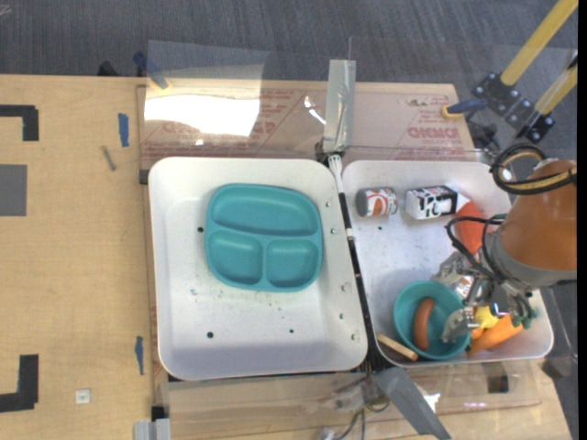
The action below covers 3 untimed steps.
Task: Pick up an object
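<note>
Item one: the bench [64, 273], tan board, which we are seeing from above at a slant; it is bearing two shallow white bins side by side.

Item two: the left bin [183, 328], which is holding a teal divided tray [264, 236] lying flat near its middle, three compartments facing up.

Item three: the right bin [385, 255], which is carrying all the small goods.

Item four: the arm [548, 232], grey with its orange band, which is reaching in from the right and hanging over the right bin's near right part.

Item five: a teal bowl [408, 314], which is sitting at the near edge of the right bin; a brown sausage-like piece [423, 324] is lying inside it.

Item six: the claw [470, 314], which is hovering at the bowl's right rim. We are unable to tell whether it is apart or together, since cables and metal parts are crowding it.

Item seven: an orange and yellow object [495, 330], which is resting just right of the bowl, under the claw's body.

Item eight: a black-and-white carton [431, 202] and a small can [376, 202], which are lying on their sides, near each other, at the far side of the right bin.

Item nine: a thin tan stick [396, 346], which is lying against the bowl's near left side.
</note>
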### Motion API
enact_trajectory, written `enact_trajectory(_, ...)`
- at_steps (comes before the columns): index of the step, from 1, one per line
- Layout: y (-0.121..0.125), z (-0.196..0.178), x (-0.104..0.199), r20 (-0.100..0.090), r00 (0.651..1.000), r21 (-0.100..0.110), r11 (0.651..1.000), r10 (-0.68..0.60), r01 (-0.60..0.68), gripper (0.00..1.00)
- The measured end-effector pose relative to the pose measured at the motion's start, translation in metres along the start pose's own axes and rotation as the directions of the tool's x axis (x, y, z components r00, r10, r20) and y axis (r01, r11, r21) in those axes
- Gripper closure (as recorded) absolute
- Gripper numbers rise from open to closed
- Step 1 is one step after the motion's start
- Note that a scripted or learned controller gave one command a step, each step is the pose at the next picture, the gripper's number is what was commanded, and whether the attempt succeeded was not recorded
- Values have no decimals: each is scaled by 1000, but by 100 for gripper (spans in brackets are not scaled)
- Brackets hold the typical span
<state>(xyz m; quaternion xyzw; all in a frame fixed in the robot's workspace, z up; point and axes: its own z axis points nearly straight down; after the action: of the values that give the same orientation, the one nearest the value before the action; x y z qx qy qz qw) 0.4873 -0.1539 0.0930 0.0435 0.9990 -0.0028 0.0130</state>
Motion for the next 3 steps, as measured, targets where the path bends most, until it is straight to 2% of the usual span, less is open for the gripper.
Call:
enact_trajectory(1,1,-20,-15,49,999,3,1000,3,-3,100)
enact_trajectory(2,-16,-8,-16,45,984,5,985,-171,171,100)
enact_trajectory(3,30,-151,-34,-5,988,-4,988,-152,152,100)
